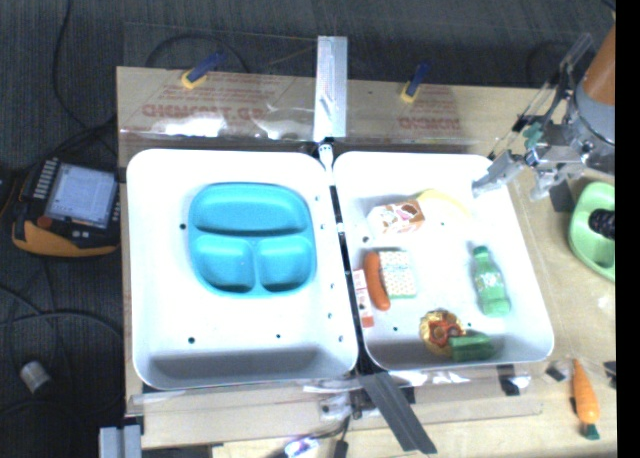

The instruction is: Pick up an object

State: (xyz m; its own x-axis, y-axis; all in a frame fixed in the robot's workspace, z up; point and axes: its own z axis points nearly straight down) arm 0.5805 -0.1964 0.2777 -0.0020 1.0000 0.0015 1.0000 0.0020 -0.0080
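**Robot gripper above the right bin's far corner**

The grey two-finger gripper hovers with fingers apart, holding nothing. Below lie a green plastic bottle, an orange sausage and a printed packet, its writing unreadable. A blue divided tray fills the left bin.

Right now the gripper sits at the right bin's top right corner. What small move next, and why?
Probably ease the gripper left and down toward the yellow item. It is the nearest thing, lying just inside the right bin, while the green bottle lies farther down. The gripper holds nothing yet.
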